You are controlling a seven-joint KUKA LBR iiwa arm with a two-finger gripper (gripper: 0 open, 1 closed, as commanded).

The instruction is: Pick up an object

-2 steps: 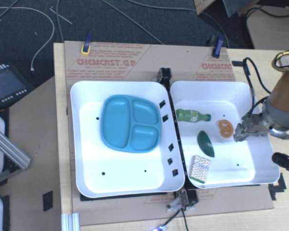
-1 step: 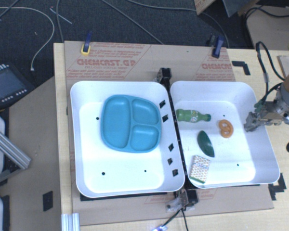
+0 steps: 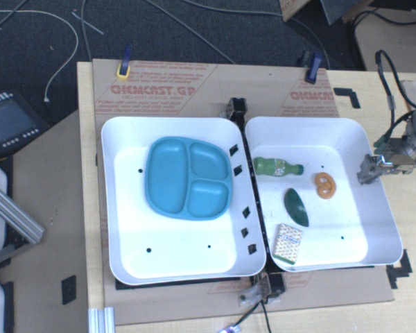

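Note:
The right bin (image 3: 347, 238) holds a small green bottle (image 3: 278, 166) lying on its side near the divider. To its right lies an orange pretzel (image 3: 325, 185). A dark green oval piece (image 3: 297, 207) sits below them, and a patterned packet (image 3: 288, 242) rests by the bin's front left corner. My gripper (image 3: 371, 168) hangs at the bin's right rim, to the right of the pretzel, apart from all the objects and with nothing seen in it.
The left bin (image 3: 128, 214) carries a blue divided plate (image 3: 188, 177). A black divider (image 3: 247, 186) runs between the bins. Cables (image 3: 388, 82) hang near the arm at the right. Blue clamps (image 3: 313, 66) hold the cardboard at the back.

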